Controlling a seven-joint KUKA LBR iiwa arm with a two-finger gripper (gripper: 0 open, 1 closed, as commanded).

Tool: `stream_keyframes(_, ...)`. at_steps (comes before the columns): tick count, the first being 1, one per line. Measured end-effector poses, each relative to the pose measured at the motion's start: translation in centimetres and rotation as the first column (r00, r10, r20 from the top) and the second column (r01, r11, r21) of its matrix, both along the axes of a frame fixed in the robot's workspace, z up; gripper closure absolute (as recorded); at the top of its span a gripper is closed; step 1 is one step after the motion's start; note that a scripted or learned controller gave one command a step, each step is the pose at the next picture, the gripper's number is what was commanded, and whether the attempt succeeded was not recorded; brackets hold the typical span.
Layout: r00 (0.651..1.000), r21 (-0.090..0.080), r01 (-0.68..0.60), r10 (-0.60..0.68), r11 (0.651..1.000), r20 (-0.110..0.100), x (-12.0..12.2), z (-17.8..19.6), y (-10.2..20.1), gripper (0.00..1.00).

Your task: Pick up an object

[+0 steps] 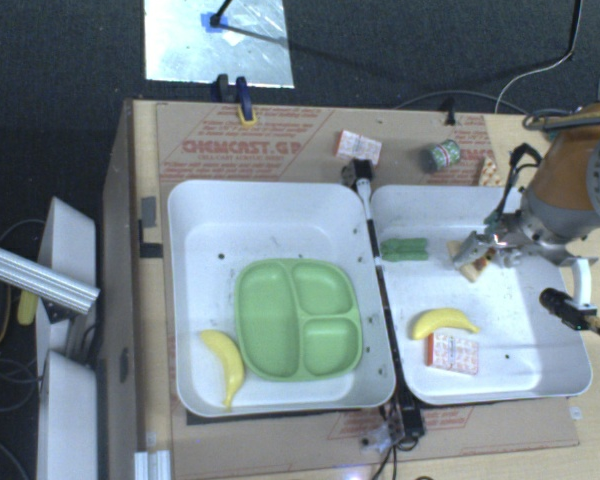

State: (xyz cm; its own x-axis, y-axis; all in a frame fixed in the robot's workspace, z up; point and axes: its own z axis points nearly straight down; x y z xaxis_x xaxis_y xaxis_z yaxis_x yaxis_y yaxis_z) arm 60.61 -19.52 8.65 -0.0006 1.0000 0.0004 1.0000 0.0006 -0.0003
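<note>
Two bins: left bin (195, 268) and right bin (540, 353), shallow and white, side by side on the bench (280, 143).
Camera view, arm: grey arm (580, 183) enters from the right, over the right bin's upper right part.
Pincer: pincer (477, 255) sits low in the right bin's upper middle; a small tan object (467, 266) lies at its tips, but whether the fingers are spread or pressed together cannot be told.
Right bin contents: green block (404, 249) at the left wall, near the pincer; yellow banana (444, 320) in the lower middle; red-and-white patterned box (452, 352) touching the banana from below.
Left bin contents: green divided plate (298, 318) in the lower centre; second banana (225, 364) just beside the plate's lower left edge.
Bench, beyond the bins: small card (359, 146) and a green can (443, 154) lying on the cardboard.
</note>
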Motion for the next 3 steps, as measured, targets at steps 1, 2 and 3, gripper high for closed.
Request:
stream_keyframes(1, 1.0, 0.0, -0.004, 0.004, 1.0, 0.004, 0.1, 4.8, 5.6, 0.0)
stream_keyframes(2, 1.0, -0.001, 0.0, 0.0, 1.0, 0.0, -4.5, 1.7, 3.9, 0.0)
stream_keyframes(3, 1.0, -0.004, -0.004, 0.004, 1.0, 0.012, 3.0, 0.2, 5.2, 0.0)
